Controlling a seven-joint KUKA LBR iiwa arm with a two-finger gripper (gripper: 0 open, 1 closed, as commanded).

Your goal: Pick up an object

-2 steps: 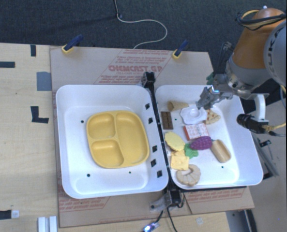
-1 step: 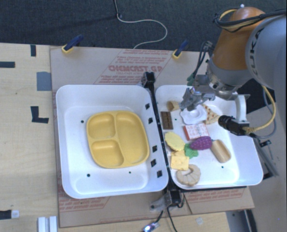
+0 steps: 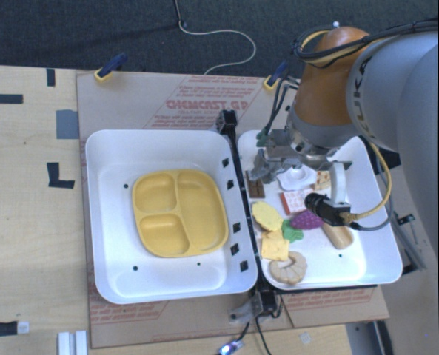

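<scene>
Arm [image 3: 367,80] above right bin [image 3: 382,265]; left bin [image 3: 108,198] holds a yellow tray [image 3: 180,213]. Pincer [image 3: 278,165] over toy food, state indiscernible. Lemon [image 3: 266,216], left side: probably light, rigid, slippery; grip across its narrow middle.

The arm [image 3: 382,72] is cut off by the top and right edges and hides the right bin's [image 3: 367,268] upper portion. Finger state of the gripper [image 3: 278,165] is indeterminate.
</scene>
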